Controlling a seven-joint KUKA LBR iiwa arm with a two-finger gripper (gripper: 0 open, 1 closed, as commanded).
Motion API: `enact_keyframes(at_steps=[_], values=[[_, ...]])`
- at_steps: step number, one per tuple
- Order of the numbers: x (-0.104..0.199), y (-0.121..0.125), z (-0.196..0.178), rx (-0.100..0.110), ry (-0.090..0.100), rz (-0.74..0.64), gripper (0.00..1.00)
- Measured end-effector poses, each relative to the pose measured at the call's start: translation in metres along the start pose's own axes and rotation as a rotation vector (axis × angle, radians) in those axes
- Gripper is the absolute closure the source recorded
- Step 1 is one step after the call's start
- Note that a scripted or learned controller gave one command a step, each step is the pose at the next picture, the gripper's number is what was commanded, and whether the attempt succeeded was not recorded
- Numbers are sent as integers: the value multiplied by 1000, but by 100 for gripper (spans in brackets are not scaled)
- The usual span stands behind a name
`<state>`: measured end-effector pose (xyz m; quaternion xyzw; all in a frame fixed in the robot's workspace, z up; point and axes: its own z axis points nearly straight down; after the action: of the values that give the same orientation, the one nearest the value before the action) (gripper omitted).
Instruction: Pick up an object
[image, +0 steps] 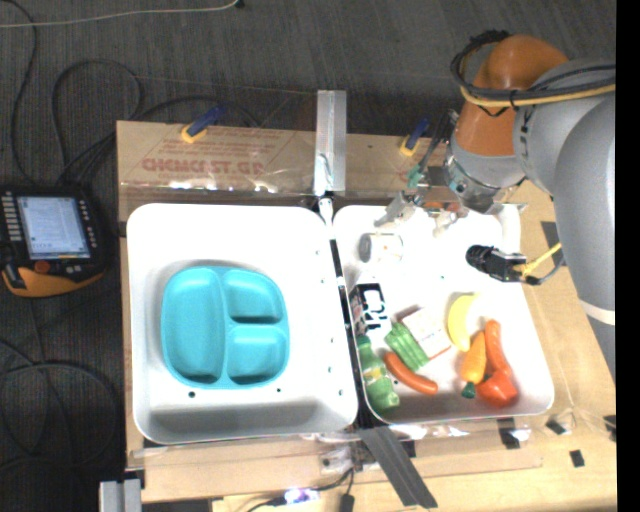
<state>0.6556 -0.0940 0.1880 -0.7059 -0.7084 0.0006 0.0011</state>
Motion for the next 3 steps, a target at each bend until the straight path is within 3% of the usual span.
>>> enact_keyframes(at_steps=[1,2,3], values=[[-1,-1,94,-3,-1,-231,0],[-69,-76,66,-2,-2,-473,0],[-103,-91,91,-24,-3,-525,0]])
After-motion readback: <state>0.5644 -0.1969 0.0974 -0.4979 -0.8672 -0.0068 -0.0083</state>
